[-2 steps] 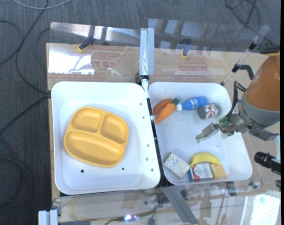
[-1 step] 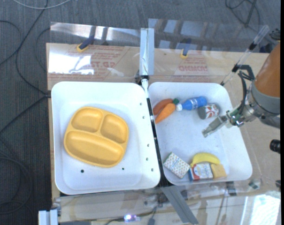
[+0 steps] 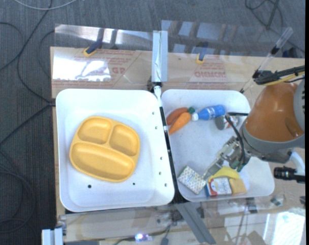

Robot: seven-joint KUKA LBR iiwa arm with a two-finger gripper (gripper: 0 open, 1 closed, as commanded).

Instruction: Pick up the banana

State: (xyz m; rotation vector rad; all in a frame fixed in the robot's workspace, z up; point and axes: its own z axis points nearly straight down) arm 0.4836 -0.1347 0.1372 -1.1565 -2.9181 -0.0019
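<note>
Now, on my feed, a yellow divided plate (image 3: 104, 148) lies in the left bin (image 3: 67, 188); in the right bin (image 3: 205, 97) I see a carrot (image 3: 179, 120), a blue bottle (image 3: 211, 112); the hand (image 3: 231, 154) hovers just above the banana (image 3: 229, 173) near the front edge; its grip I cannot tell.

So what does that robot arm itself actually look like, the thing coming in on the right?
The arm is a bulky rounded body, grey with a broad glossy orange band above the wrist. Thin dark cables loop along its side toward the gripper, a small metallic assembly with a touch of green on it. A black cylindrical fitting sticks out near the arm's lower edge.
</note>
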